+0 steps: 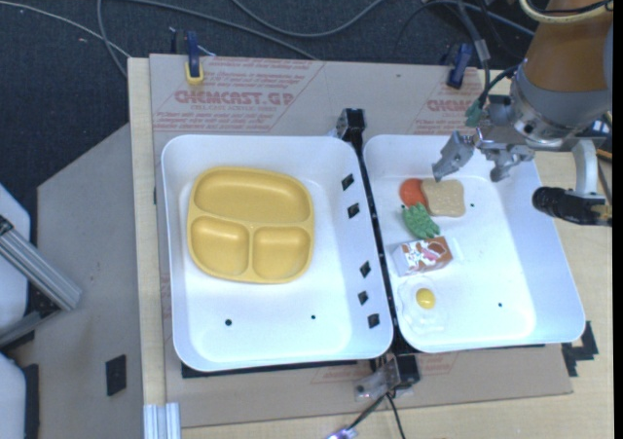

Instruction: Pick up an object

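1. We find the gripper point(477, 161) hanging over the back of the right bin point(545, 262), its two fingers spread apart with nothing between them. One fingertip point(443, 170) sits just above the bread slice point(446, 200); the other is off toward the bin's far wall.
2. Candidates lie in a loose column down the left side of that bin — a red piece point(413, 192) touching the bread, a green leafy piece point(421, 222) just below, a flat printed packet point(424, 255), then a fried egg point(424, 299) nearest us.
3. The left bin point(185, 262) holds a yellow divided tray point(251, 224), well apart from the arm point(569, 48).
4. Our judgement: the bread is the nearest target, and the approach is barely begun.
5. To do it well, we would centre the open fingers over the slice and descend straight — it is thin and flat, so the tips need to reach the bin floor at both of its edges.
6. Risk: the red and green pieces crowd the bread's left edge and may be nudged or pinched along.
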Motion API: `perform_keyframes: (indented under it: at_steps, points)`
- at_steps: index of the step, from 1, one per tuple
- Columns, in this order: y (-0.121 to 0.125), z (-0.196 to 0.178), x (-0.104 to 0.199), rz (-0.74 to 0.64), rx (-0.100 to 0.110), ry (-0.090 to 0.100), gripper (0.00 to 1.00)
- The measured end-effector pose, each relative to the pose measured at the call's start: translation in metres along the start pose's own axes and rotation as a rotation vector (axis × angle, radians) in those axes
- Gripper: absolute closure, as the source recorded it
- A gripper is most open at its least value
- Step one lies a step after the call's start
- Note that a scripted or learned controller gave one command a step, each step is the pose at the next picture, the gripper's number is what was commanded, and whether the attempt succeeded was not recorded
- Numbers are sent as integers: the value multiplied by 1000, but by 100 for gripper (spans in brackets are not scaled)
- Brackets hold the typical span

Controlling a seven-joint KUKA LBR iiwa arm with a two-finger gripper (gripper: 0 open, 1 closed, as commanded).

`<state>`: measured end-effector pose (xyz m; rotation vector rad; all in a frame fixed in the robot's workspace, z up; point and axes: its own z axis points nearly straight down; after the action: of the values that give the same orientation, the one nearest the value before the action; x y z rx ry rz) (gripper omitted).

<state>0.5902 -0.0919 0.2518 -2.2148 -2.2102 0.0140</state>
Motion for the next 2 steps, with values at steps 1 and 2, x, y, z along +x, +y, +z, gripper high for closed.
perform_keyframes:
  at_steps: [1, 2]
  points:
    - [2, -7, 0, -2, -14, -1, 0]
    - [-3, 54, 2, -1, -8, -1, 0]
